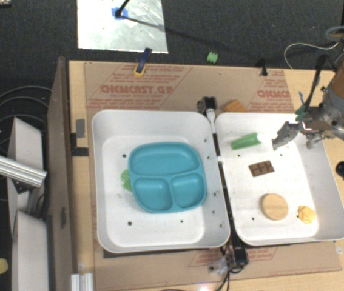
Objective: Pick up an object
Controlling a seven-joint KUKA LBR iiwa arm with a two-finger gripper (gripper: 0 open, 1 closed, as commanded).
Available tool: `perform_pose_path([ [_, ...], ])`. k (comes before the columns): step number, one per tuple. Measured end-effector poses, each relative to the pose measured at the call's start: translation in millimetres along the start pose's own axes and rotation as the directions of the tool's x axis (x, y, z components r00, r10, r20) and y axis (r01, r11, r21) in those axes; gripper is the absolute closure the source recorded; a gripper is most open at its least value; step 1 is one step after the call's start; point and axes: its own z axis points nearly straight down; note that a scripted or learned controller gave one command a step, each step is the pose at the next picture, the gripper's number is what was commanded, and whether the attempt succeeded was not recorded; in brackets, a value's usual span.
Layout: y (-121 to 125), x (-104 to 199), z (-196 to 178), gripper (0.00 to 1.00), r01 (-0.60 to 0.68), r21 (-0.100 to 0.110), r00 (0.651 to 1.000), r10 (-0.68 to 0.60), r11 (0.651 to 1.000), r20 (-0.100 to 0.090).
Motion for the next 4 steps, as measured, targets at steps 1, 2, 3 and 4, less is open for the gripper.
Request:
perform_pose_path([
  [1,8,-6,83,0.0,-0.002,0.007,1.0,0.002,1.0,-0.001],
  [2,32,-7,192,0.0,0.0,0.002,1.0,0.0,1.0,-0.001],
  [3,34,-8,174,1.0,-0.002,-0.006,1.0,0.002,1.0,0.001],
  [4,18,90,81,1.0,0.011,-0.006,1.0,-0.011,1.0,-0.004],
])
